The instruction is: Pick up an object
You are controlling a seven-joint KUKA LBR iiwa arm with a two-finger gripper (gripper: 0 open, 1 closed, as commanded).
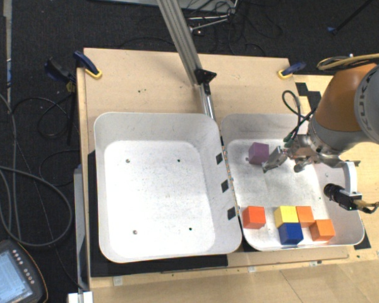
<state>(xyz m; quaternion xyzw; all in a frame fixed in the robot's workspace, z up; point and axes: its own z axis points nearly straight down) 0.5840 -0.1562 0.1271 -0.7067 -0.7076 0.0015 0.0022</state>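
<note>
Purple block (259, 151) lies in the right bin (265, 131), just left of the tool (283, 161), whose fingers stand apart, holding nothing.

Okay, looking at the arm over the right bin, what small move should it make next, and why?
Probably a short shift toward the purple block, then down. The tool sits just beside that block in the right bin, nearer to it than to the orange, yellow and blue blocks at the bin's front. Nothing shows between its fingers, so no grasp is evident yet.
</note>
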